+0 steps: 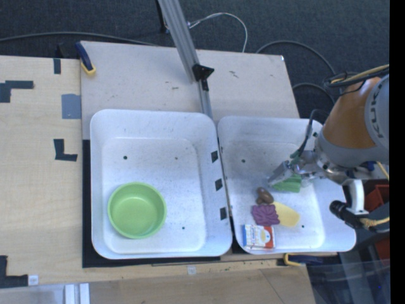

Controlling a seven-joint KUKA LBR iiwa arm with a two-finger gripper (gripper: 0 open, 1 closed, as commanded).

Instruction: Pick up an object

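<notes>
the gripper (286, 175), finger state hidden, hovers just above a green object (288, 184) in the right bin (329, 238).

**Arm low in the right bin, bowl alone in the left**

The left bin (152, 132) holds a green bowl (137, 209) near its front left corner. In the right bin (253, 138), the gripper (283, 175) sits low over the floor, with the arm (351, 128) reaching in from the right. A green object (289, 184) lies just beside the gripper tip; whether it is gripped cannot be told. Nearer the front edge lie a small brown object (264, 196), a purple object (265, 215) touching a yellow object (288, 216), and a small white carton (258, 236).
</notes>
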